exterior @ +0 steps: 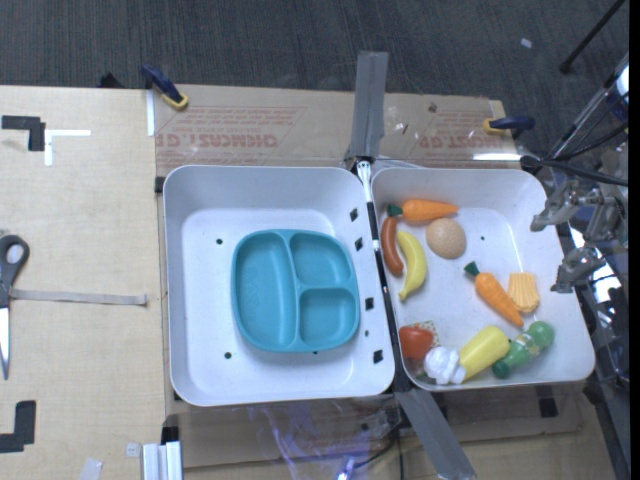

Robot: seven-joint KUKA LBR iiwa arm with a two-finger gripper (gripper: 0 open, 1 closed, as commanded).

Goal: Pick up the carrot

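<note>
1. Grey metal of the gripper [572, 236] sits at the right rim of the right bin [500, 182], outside the food; whether it is open or closed cannot be told, and nothing is seen in its hold.
2. Nearest it inside the bin lies a carrot [497, 297], slanted, with its green end toward the bin's middle and a pale orange ridged piece [524, 291] touching its right side.
3. A second carrot [427, 210] lies flat near the bin's far wall, just above a tan egg-shaped ball [446, 238].
4. Along the left wall sit a sausage [390, 245] and a banana [411, 263], side by side.
5. At the near edge are a red piece [415, 341], a white lump [441, 365], a yellow item [482, 348] and a green item [524, 348].
6. In the left bin [190, 298] a teal divided plate [296, 290] rests in the middle.
7. Scissors [8, 288] lie far left on the bench [75, 228].
</note>
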